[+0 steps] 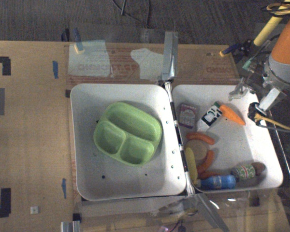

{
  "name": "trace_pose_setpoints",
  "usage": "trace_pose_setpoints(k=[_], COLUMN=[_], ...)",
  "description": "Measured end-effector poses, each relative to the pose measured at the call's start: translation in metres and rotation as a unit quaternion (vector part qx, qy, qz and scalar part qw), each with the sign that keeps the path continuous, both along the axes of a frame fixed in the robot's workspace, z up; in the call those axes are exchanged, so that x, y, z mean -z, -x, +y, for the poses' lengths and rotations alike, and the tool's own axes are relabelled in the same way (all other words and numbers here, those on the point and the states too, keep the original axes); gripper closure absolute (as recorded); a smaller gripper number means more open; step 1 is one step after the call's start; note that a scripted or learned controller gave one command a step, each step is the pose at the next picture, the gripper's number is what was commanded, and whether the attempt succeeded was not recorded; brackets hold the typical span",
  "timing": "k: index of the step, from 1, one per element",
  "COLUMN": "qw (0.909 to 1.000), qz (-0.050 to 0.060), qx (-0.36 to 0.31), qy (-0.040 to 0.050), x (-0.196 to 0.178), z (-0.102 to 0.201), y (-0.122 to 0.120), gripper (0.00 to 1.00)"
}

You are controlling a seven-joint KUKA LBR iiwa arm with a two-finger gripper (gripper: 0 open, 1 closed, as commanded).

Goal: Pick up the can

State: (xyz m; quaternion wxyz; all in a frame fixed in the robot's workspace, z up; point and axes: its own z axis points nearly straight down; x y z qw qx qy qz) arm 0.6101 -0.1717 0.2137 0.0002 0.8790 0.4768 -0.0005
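Evidently nothing is done yet: the can (245, 171) lies on its side near the front edge of the right bin (268, 144), just beside a blue bottle (217, 181), while the gripper (261, 103) hangs over that bin's far right rim, well apart from it. Whether the gripper is released or clenched I cannot tell (it is blurred among cables), and the can's label is too small to read.

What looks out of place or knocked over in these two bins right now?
Nothing is spilled or broken. The right bin is a loose jumble: a blue bottle and a can lie on their sides along the near wall, beside a toy carrot. The green divided plate sits skewed in the left bin.
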Motion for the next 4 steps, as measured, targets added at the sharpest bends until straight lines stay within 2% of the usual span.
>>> trace_pose_setpoints(k=[1, 2, 3, 4], qw=[0.9995, 0.9995, 0.9999, 0.9980], qz=[-0.001, 0.000, -0.002, -0.001], qx=[-0.030, -0.031, -0.013, -0.063], qy=[-0.0039, -0.0015, 0.0002, 0.0001], x=[0.115, 0.106, 0.127, 0.025], z=[-0.029, -0.030, -0.013, -0.028], y=[0.035, 0.036, 0.059, 0.021], gripper=[0.00, 1.00, 1.00, 1.00])
